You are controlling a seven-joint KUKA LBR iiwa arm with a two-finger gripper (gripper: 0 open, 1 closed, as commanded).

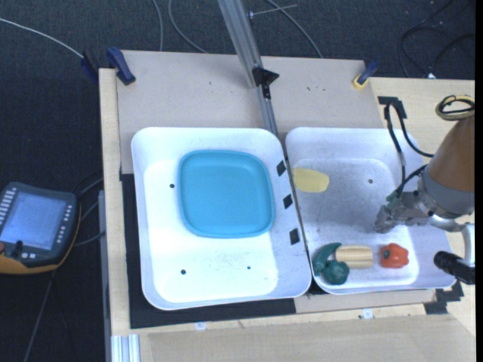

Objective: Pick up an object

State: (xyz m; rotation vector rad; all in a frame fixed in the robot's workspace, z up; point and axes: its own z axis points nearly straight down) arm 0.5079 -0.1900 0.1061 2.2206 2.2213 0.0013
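Observation:
In the right bin lie a flat yellow piece near the left wall, a dark green object, a tan cylinder and a red pepper-like object along the front wall. My gripper hangs over the bin's right side, just above and behind the red object. Nothing shows between its tips.
The left bin holds a blue square plate. A metal pole slants across the back of the bench. Black cables run along the right bin's far edge near the arm. A teach pendant lies on the floor at left.

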